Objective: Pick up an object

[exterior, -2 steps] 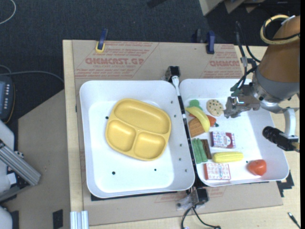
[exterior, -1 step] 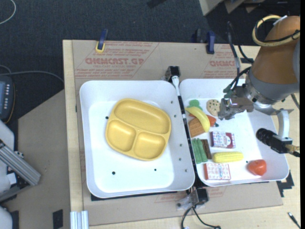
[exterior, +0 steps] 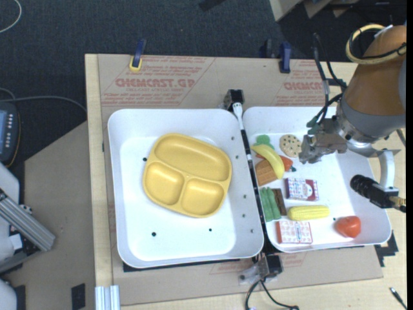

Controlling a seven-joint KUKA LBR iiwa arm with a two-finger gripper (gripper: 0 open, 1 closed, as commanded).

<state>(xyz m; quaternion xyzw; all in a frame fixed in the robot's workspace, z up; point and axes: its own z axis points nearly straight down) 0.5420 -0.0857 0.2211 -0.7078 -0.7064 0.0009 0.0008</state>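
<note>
Claw: the gripper (exterior: pixel 310 152) hangs low over the right bin (exterior: pixel 368 202); whether its fingers stand apart or together I cannot tell, and nothing shows between them.
Nearest object: the round cookie (exterior: pixel 290 145), just left of the claw.
Other candidates: banana (exterior: pixel 271 160) left of the cookie; corn cob (exterior: pixel 309 212) and tomato (exterior: pixel 349 226) nearer the bin's front.
Risk: a descent from here would likely land on bare floor beside the cookie; the flat cookie offers little to pinch, and crowded neighbours could get nudged.
Arm pose: enters from the right, wrist bent downward.
Left bin (exterior: pixel 126 192): holds a yellow divided plate (exterior: pixel 187 174), well apart from the claw.
</note>
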